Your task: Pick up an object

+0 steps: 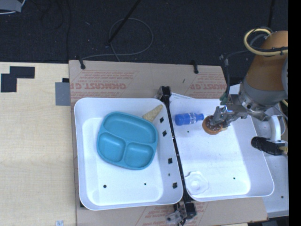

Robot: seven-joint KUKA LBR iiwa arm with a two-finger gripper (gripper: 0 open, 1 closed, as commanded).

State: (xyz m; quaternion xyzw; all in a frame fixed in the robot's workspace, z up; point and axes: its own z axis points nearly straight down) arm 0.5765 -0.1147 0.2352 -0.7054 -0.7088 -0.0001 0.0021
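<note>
Behind both bins, cardboard (141, 81) reads "CHEMCRZT" upside down; whether the claw (217, 121) grips anything is unclear.

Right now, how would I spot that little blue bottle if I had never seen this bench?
Find the two white bins side by side and take the right bin, the one the arm reaches into. Near its far edge, close to the divider, lies the small blue bottle on its side, just left of the gripper and a round brown object. It is the bin's only blue thing.

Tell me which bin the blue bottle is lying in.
The right bin. The blue bottle lies near its top left corner, close to the gripper; the left bin holds a blue divided plate instead.
</note>
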